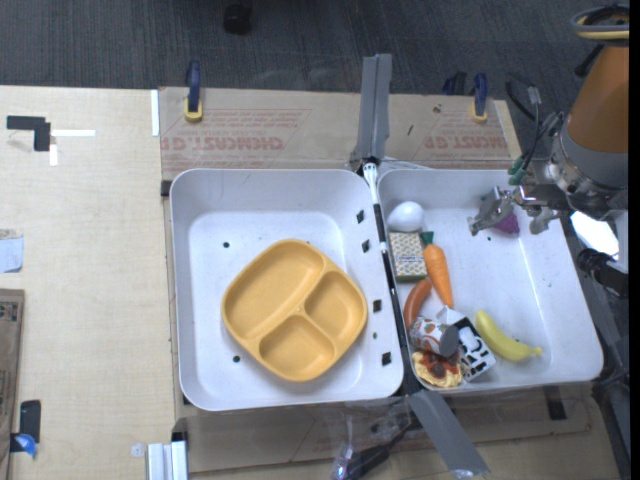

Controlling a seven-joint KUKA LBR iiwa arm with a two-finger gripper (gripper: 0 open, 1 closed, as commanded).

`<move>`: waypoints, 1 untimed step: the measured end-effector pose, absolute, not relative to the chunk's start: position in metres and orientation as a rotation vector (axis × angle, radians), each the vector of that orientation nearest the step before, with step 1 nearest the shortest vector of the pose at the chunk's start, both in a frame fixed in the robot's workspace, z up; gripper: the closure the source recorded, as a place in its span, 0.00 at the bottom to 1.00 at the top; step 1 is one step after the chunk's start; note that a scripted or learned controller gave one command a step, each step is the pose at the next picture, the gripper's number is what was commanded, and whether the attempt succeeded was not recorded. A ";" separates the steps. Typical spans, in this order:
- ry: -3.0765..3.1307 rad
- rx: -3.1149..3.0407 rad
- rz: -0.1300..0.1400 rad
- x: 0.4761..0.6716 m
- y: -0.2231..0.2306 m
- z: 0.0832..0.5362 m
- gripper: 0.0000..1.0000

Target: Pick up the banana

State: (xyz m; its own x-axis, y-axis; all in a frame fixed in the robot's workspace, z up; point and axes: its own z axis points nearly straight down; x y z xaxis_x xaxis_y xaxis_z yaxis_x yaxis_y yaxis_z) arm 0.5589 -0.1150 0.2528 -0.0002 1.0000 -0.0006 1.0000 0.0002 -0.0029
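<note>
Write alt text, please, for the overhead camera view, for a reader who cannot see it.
A gripper hangs over the far side of the right bin, apart from the banana lying near that bin's front. A carrot, a white egg and other toy food crowd the bin's left side; the left bin holds a yellow divided plate.

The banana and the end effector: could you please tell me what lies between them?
In the camera view, bare white floor of the right bin separates the end effector from the banana; a purple item sits by the end effector.

Single fixed cam overhead, slanted down on both bins (190,268).
</note>
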 end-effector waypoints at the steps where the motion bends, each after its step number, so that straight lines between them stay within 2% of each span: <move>1: -2.214 -2.225 0.002 0.479 -0.123 0.123 0.00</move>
